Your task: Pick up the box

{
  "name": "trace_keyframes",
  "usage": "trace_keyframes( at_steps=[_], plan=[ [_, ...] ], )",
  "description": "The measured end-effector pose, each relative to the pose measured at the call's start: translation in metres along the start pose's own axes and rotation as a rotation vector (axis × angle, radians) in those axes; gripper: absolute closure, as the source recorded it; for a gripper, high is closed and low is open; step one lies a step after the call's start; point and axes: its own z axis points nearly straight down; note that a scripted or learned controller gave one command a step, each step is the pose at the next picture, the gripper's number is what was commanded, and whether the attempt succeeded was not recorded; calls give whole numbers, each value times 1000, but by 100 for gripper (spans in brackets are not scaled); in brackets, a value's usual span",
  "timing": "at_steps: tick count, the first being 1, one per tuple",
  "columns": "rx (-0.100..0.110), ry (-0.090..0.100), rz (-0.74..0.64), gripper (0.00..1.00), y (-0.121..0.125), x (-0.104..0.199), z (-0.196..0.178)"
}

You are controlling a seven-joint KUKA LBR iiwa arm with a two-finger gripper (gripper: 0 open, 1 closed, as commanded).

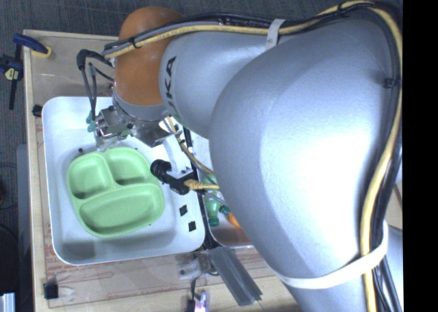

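Box: we cannot tell where it lies, for the arm [308, 133] covers nearly all the ground on the gripper's base side. The gripper [109, 128] hangs below the orange band [140, 57], over the upper end of the left bin [53, 167]. From this slant we cannot tell whether the tool is spread or pressed together.

Just beneath the gripper in the view lies a green divided tray [113, 191] with three compartments. It sits flat on the bin floor, its upper rim close under the tool. Farther from the gripper, towards the arm, two small black squares [183, 209] lie on the white floor near the tray. About as far off on the tool's other side, a blue clamp [31, 44] sits at the corner of the bench [33, 167]. Farthest from the tool, a green thing [214, 216] and an orange thing [233, 220] peep from under the arm at the edge of the second bin [226, 241].
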Motion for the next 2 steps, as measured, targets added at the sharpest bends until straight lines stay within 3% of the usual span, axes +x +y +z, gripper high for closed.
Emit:
trace_keyframes(
  at_steps=[1, 2],
  plan=[
    [-18, 5, 35, 100, -48, -8, 80],
    [-1, 0, 113, 100, -38, -87, -60]
  ],
)
